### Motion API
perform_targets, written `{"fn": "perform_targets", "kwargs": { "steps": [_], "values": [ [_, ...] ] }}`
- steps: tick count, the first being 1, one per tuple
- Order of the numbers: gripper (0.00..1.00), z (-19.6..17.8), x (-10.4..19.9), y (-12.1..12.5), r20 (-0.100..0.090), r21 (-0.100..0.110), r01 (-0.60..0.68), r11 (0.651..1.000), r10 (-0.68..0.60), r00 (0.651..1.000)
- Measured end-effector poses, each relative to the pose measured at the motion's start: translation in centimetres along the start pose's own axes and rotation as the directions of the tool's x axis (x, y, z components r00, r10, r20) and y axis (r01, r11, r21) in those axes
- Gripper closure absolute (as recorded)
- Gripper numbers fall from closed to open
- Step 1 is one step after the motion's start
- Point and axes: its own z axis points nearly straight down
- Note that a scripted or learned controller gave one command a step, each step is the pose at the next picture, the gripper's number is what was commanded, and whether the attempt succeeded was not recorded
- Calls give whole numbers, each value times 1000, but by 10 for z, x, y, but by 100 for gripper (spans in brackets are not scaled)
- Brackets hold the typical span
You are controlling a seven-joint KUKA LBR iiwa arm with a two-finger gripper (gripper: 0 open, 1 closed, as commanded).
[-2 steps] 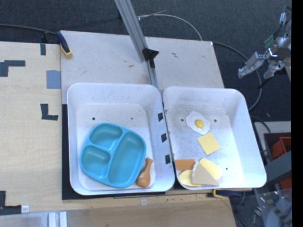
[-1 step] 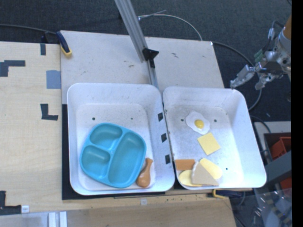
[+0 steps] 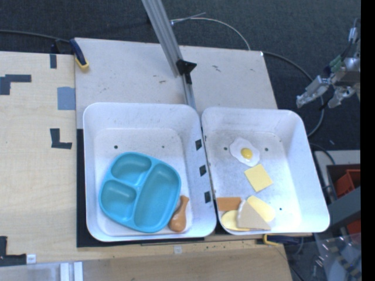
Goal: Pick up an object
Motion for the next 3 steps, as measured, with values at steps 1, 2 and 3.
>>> {"fn": "perform_targets", "kwargs": {
  "steps": [1, 2, 3],
  "values": [
    [0, 49, 1, 1, -1, 8, 0, 1000, 0, 1000],
    [0, 12, 0, -4, 0, 0, 1, 1000, -1, 1000],
    [0, 56, 0, -3, 0, 8, 0, 1000, 0, 1000]
  ]
}}
